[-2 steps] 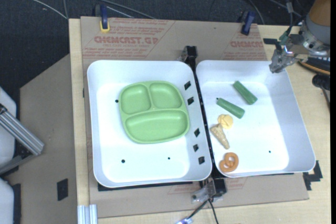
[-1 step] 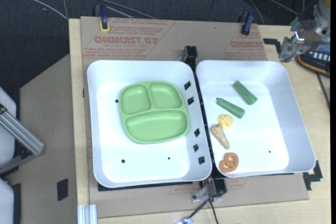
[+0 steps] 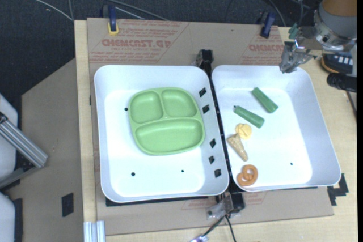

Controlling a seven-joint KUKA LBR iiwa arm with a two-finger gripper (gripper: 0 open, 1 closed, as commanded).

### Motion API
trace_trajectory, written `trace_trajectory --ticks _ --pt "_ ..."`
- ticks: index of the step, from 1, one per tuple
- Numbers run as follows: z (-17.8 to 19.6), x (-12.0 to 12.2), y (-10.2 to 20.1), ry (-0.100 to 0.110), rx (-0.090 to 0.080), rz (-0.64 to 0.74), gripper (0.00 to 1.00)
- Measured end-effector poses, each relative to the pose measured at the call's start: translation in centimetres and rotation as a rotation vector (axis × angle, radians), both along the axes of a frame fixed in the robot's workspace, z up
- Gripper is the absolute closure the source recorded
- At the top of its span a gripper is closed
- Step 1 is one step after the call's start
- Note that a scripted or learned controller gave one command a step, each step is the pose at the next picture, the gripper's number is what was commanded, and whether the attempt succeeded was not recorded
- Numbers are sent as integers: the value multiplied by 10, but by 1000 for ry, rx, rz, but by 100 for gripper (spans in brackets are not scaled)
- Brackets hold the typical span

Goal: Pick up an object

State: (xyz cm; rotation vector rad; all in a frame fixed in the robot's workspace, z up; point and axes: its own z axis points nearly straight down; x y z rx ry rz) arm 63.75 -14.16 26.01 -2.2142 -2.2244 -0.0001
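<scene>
Below and left of the gripper (image 3: 290, 60), poised over the far rim of the right bin (image 3: 317, 122): two green sticks, one upper (image 3: 264, 99) and nearest the jaws, one lower (image 3: 249, 116) just beyond it. Jaw opening impossible to tell at this size; nothing visible between the jaws. Farther from the jaws, toward the near rim: a small yellow piece (image 3: 244, 131), a tan cone (image 3: 239, 147), an orange ring (image 3: 248, 175). Well apart, across the divider: left bin (image 3: 113, 122) with a green divided plate (image 3: 167, 121). Judged light, rigid, smooth toy pieces, likely slippery. Best hold: across the narrow width of the upper green stick, at mid-length, clear of its neighbour.
</scene>
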Motion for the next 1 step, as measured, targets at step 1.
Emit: trace_trajectory --ticks 1 --pt "3 0 56 -1 1 2 100"
